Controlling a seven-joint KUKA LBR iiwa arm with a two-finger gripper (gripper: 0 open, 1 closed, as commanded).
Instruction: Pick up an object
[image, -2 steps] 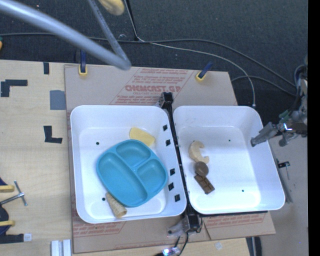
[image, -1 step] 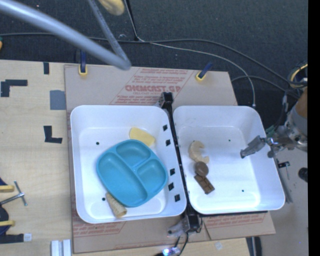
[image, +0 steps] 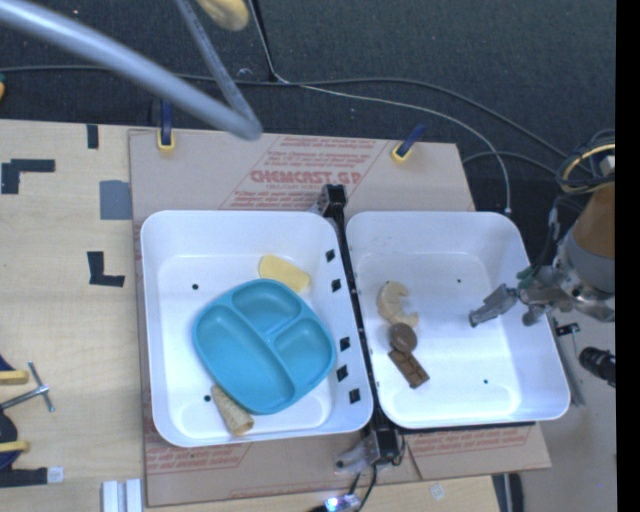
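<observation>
A pale wooden bench (image: 60, 330) marked with black tape carries a brown cardboard sheet (image: 300, 165) printed in red, and on that sheet stand two shallow white bins side by side, with dark carpet beyond the far edge.

In the left bin (image: 160, 300), a blue divided plate (image: 263, 344) with three compartments lies near the middle, tilted relative to the bin's walls. A yellow wedge like a piece of cheese (image: 284, 272) rests just beyond the plate's far edge, and a tan cork-like cylinder (image: 232, 410) lies at the plate's near edge, close to the bin's front wall.

In the right bin (image: 450, 235), three small items sit near its left wall: a pale, curved, shell-like piece (image: 393, 298), a round brown lump (image: 403, 336) just in front of it, and a dark brown bar (image: 409, 369) touching or nearly touching the lump.

The arm (image: 590, 250) comes over the right bin's right wall. Its gripper (image: 484, 312) hangs over the bin's right half, well apart from the three items, with nothing between its fingers; I cannot tell whether they are parted or together.
</observation>
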